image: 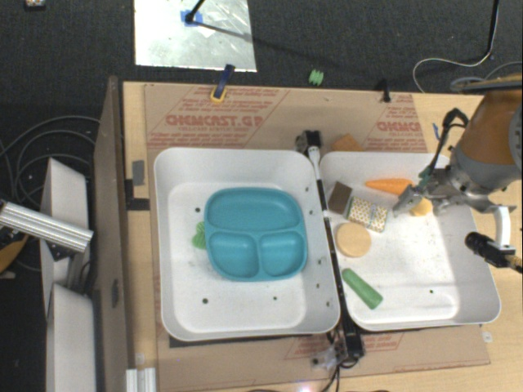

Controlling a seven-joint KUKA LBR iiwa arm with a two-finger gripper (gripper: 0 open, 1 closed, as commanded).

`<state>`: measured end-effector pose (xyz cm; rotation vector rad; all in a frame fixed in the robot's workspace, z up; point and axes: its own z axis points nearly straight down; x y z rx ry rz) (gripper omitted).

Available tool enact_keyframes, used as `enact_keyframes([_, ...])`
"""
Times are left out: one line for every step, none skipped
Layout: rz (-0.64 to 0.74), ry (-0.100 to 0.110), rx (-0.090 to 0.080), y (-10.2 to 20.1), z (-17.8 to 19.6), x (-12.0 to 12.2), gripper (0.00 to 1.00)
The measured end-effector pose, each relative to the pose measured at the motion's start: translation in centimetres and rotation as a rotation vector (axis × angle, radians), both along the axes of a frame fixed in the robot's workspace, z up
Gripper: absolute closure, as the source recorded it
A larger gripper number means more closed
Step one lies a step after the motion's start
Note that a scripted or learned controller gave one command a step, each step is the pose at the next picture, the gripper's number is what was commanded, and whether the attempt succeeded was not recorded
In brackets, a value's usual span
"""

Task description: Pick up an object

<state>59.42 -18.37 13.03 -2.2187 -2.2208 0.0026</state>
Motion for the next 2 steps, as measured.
enact_keyframes([0.013, 0.022, 0.007, -2.22, -4.61, 7.05, 0.0])
enact_keyframes([0.01, 0.023, 0.002, -2.33, -3.92, 6.62, 1.0])
